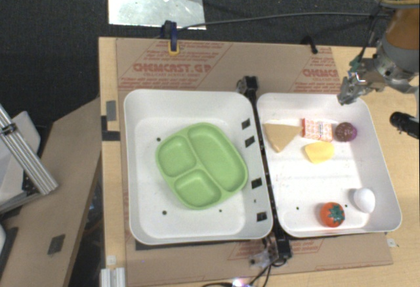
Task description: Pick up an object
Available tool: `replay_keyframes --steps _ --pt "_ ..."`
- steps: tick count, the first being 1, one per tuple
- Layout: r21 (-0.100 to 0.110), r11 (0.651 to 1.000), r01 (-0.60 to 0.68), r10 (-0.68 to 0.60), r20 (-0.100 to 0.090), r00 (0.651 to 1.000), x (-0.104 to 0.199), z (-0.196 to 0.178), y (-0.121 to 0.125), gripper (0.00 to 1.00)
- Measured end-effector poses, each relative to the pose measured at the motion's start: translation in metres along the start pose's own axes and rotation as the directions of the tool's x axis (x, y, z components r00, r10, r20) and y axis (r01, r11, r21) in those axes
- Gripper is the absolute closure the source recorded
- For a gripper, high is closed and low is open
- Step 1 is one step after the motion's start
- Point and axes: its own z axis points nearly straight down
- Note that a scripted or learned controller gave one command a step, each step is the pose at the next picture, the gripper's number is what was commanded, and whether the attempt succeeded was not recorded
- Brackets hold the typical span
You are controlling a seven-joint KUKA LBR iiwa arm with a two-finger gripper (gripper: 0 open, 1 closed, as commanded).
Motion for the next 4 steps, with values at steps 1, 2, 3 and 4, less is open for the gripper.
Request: replay_keyframes --steps 1,2,3,4 --pt "0.005 1.000 0.001 -0.001 -0.002 1.000 0.000 -0.006 0.001 1.00" --pt "0.008 1.000 0.004 -0.004 -0.005 1.000 0.057 0.005 0.001 1.00" --pt "0.007 1.000 0.004 -0.004 -0.005 1.000 0.109 -0.004 -0.005 1.00" --pt "0.007 1.000 0.004 -0.004 -0.004 1.000 0.155 -0.010 -0.005 1.00"
